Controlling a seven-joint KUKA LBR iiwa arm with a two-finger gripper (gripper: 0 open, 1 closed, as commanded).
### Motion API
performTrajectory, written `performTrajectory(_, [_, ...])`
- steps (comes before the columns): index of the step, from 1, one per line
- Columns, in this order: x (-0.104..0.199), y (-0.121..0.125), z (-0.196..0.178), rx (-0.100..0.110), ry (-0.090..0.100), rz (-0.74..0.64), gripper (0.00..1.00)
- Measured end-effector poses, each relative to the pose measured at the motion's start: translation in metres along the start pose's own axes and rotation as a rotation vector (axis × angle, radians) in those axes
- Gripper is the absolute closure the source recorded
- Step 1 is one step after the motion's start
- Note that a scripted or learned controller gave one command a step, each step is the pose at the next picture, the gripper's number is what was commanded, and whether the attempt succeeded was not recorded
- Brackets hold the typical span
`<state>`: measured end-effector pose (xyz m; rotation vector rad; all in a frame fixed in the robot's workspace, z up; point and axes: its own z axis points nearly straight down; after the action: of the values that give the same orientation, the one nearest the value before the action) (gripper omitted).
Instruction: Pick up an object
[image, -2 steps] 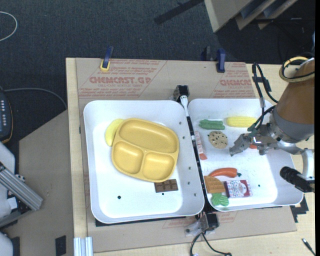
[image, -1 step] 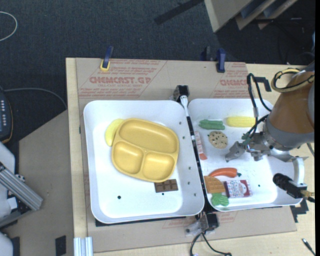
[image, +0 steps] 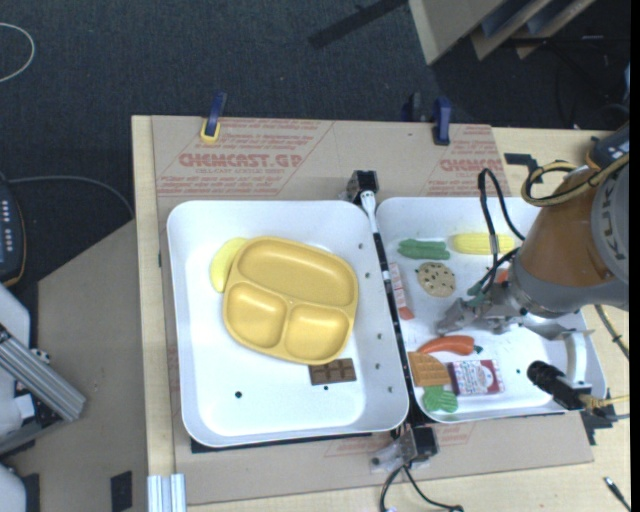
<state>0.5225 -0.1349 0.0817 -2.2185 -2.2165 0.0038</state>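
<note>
Metal pincer (image: 455, 318) hangs over the glossy right bin (image: 560, 400) near a smooth orange carrot (image: 446, 345); can't tell its opening.

An orange toy carrot (image: 446, 345) lies flat in the right bin, just below the jaws; a round cookie (image: 435, 278) lies up-left of them.

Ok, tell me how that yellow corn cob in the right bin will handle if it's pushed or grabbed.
The corn cob looks rounded and long, so it probably rolls if nudged sideways. It appears to be moulded toy food, likely stiff and light. Its smooth look suggests it could slip from a pinch.
</note>
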Motion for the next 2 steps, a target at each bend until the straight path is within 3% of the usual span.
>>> performTrajectory(1, [-0.001, 0.001, -0.013, -0.006, -0.003, 0.001, 1.0])
performTrajectory(2, [-0.008, -0.003, -0.073, -0.012, -0.005, 0.001, 1.0])
